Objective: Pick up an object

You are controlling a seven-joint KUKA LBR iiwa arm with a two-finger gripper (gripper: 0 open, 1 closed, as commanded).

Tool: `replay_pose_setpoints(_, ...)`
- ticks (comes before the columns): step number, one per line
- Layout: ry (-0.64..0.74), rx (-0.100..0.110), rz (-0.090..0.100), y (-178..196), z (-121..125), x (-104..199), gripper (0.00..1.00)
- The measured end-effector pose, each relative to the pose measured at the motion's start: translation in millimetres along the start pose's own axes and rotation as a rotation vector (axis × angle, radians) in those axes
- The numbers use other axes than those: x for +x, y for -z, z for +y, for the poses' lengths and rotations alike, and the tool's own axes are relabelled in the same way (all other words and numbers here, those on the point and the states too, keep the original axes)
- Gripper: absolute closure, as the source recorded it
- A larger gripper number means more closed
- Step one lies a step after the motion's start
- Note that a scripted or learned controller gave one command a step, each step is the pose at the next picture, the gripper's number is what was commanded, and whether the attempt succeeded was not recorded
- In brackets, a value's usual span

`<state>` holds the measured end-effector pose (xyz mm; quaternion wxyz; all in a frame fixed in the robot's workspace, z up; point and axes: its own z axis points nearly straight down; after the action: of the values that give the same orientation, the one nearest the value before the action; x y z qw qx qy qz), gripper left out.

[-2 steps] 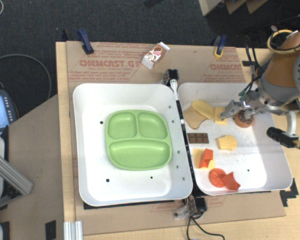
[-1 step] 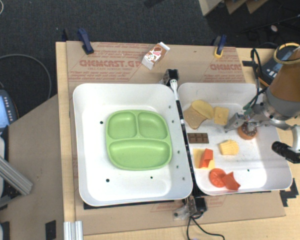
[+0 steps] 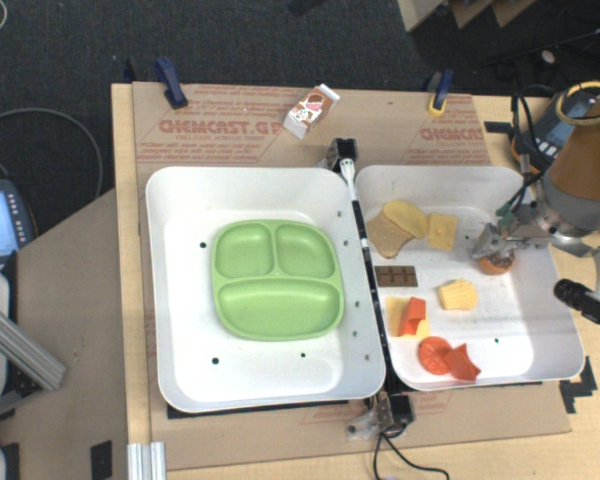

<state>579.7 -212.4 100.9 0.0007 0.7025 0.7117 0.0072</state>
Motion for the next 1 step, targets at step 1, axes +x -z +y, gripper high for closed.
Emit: replay_pose_setpoints(1,-0.004,0.003,-0.009,82.3,7.1,102.0,1.00)
